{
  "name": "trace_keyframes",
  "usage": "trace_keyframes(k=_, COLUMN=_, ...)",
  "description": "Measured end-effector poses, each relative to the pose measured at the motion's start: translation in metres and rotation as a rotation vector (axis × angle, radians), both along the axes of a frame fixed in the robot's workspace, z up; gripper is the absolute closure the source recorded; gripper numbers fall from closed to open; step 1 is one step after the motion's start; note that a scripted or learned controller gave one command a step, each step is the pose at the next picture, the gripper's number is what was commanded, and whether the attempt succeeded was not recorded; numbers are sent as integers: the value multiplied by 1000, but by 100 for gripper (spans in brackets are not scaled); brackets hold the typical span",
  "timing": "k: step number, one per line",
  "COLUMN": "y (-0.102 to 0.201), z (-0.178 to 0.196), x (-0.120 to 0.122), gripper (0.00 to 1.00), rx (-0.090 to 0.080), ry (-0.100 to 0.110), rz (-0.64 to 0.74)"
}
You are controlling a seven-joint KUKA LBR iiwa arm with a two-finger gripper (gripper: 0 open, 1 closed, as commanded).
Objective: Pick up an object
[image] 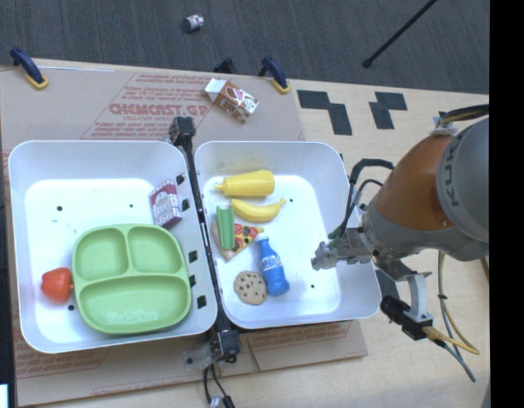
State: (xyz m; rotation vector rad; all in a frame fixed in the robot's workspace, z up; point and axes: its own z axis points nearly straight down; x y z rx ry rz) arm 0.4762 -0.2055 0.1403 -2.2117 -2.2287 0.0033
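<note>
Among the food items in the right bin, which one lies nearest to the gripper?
The blue bottle with a white cap; the gripper is just right of it, while the others lie farther left.

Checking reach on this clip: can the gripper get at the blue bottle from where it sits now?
Probably yes. The gripper hovers over the right bin, with bare bin floor between it and the blue bottle; only the cookie crowds the bottle's far side.

Arm: grey, orange band above wrist (414, 189), enters from the right | Wrist: bent down over the right rim of the right bin (351, 219) | Gripper (321, 260): low inside that bin's right part, pointing left | Finger state: not discernible | Held item: none visible
</note>
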Motion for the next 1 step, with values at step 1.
trace_keyframes(k=1, y=9, z=3, x=0, gripper=100, rx=1, ry=1, rz=1)
